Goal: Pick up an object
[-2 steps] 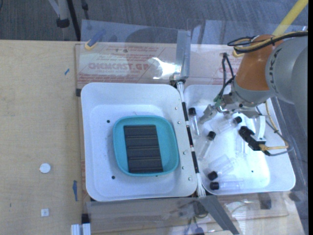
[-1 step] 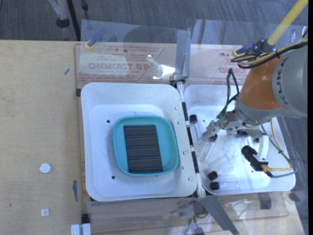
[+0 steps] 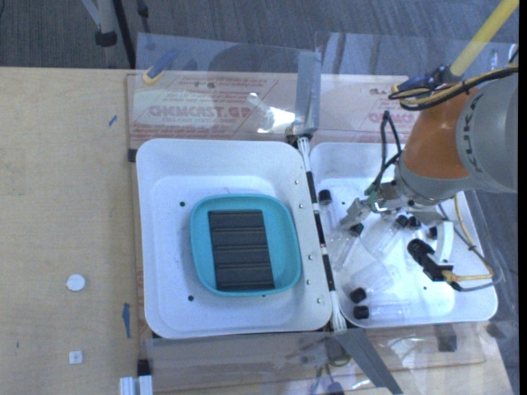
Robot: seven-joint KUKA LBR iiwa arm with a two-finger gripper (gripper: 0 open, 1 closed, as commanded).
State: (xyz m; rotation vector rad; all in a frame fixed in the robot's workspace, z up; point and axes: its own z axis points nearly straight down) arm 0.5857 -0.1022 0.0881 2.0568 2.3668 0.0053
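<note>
light: bright, even | glare: clear sheet (image 3: 263, 109) behind bins | shadows: soft | focus: slightly soft overall

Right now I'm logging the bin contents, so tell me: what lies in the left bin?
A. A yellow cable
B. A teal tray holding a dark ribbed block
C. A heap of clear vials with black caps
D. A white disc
B: the left bin holds a teal tray with a dark ribbed block lying flat inside it.
</note>
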